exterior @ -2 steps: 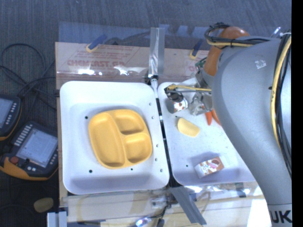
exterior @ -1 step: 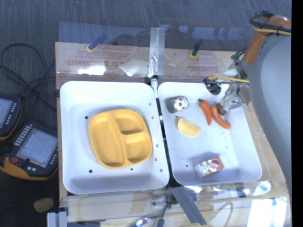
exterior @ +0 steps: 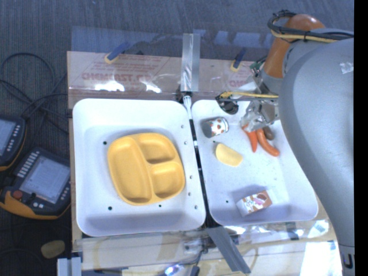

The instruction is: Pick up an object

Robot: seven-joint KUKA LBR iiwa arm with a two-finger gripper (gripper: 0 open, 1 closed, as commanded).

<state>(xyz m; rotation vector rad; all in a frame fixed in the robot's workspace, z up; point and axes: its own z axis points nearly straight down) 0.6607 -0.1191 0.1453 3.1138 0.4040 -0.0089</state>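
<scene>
Two carrots (exterior: 261, 141) (orange) lie just below fingers (exterior: 257, 118), right bin (exterior: 299, 180).

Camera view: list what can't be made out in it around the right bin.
- Gripper: in the camera view, its fingers blur into a metal clump above the orange pieces; open or shut is unreadable.
- Orange pieces: too small to tell their kind, or whether the gripper touches them.
- Right bin: the grey arm covers its right wall.
- Small carton: label print too small to read.
- Round patterned object: too blurred to identify.
</scene>
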